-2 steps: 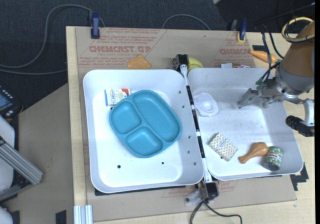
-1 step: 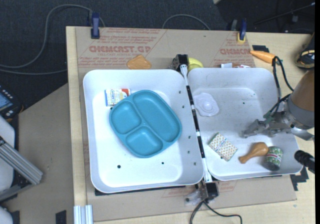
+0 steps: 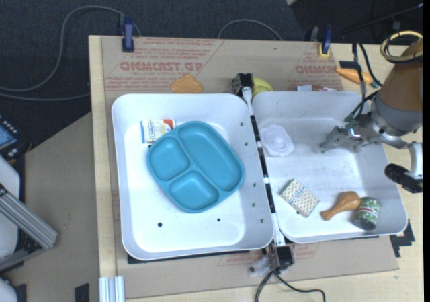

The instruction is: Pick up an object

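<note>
Bench [image 3: 101, 159]: tan board carrying two shallow white bins set side by side, their inner rims touching along the centre line.

Left bin [image 3: 134, 213]: holds a blue three-compartment plate [image 3: 195, 166], lying flat near the middle. A small printed packet [image 3: 156, 129] lies at the plate's upper left edge, partly tucked under it.

Right bin [image 3: 322, 126]: holds four loose items. A clear plastic lid or cup [image 3: 276, 140] sits near the left wall. A patterned square packet [image 3: 299, 197] lies lower down, toward the front. Just right of it, a tan drumstick-shaped toy [image 3: 341, 204] lies with its thick end pointing up-right, and a small green-labelled can [image 3: 367, 212] rests on its side just beside that end; whether they touch cannot be determined.

Arm [image 3: 403, 92]: enters from the right, orange band visible above the wrist.

Gripper [image 3: 339, 138]: positioned over the upper middle of the right bin, well apart from the drumstick, can and packet. Fingers splayed apart, nothing between them.
</note>
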Controlling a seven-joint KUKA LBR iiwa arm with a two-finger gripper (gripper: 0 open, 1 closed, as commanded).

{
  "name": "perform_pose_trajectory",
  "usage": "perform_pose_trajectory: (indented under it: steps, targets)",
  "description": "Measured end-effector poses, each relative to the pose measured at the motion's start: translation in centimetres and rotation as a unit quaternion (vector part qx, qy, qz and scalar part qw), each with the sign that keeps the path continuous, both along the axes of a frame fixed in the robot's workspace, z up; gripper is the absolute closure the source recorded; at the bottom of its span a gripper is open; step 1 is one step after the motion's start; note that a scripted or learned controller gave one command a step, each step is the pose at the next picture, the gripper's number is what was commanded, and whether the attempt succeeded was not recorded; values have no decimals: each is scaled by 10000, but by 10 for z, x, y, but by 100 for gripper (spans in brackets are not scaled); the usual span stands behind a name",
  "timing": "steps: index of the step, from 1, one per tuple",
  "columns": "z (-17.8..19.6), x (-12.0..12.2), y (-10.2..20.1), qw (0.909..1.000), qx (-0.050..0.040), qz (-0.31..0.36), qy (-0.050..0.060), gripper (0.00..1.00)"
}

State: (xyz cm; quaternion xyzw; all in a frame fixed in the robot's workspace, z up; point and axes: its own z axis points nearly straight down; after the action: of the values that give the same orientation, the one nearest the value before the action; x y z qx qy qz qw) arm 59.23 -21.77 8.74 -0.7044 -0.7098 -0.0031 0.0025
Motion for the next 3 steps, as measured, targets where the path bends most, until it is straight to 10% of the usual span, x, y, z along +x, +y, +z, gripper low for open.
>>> perform_pose_trajectory:
  steps: [1,2,3]
  targets:
    - [15,77,-1,10000,6,-13,28,0]
    - [-3,-9,2,10000,-10,-36,23,0]
    - [65,44,-6,10000,-63,-24,-55,0]
